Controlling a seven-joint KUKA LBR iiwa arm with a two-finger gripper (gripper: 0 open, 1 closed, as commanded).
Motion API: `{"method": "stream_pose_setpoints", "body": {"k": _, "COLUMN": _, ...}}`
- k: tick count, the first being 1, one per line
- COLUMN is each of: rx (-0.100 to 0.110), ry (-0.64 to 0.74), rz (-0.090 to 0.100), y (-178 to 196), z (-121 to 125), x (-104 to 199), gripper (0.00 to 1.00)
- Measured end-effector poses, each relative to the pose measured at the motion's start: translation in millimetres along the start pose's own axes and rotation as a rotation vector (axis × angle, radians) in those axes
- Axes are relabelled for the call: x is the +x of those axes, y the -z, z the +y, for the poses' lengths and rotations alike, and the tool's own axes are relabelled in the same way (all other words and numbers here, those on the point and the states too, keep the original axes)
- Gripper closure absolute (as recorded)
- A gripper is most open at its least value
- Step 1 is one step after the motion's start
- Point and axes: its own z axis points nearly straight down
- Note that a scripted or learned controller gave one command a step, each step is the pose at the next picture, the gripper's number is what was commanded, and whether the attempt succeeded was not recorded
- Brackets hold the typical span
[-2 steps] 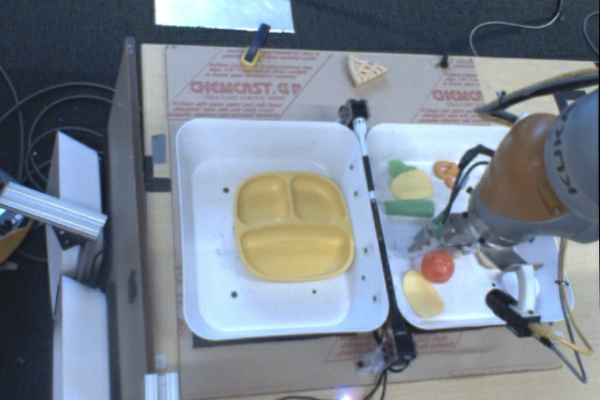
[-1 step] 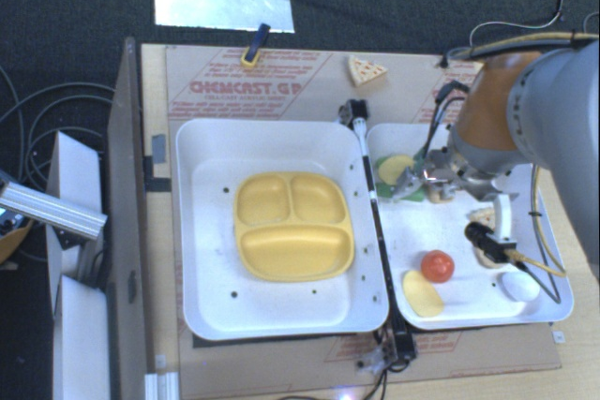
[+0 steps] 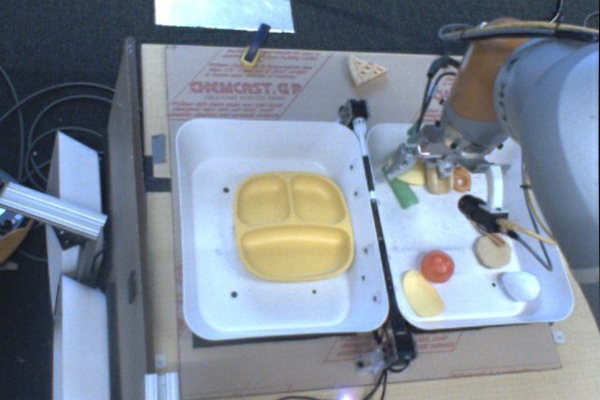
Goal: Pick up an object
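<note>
My gripper [image 3: 433,166] is low over the far end of the right bin [image 3: 553,309], above a green piece [image 3: 404,193] and yellow piece [image 3: 411,174]; grip state unreadable, nothing visibly lifted, so the pick remains undone.

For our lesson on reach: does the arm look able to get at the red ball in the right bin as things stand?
Probably yes. The red ball lies uncovered on the right bin floor, apart from its neighbours, and the gripper hangs over the same bin's far end.
</note>
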Motion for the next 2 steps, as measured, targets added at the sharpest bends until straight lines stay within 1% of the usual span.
{"method": "stream_pose_setpoints", "body": {"k": 1, "rx": 0.001, "ry": 0.001, "rz": 0.0, "y": 11, "z": -1, "x": -1, "gripper": 1.0}}
{"method": "stream_pose_setpoints", "body": {"k": 2, "rx": -0.005, "ry": -0.005, "rz": 0.002, "y": 100, "z": -46, "x": 11, "gripper": 1.0}}
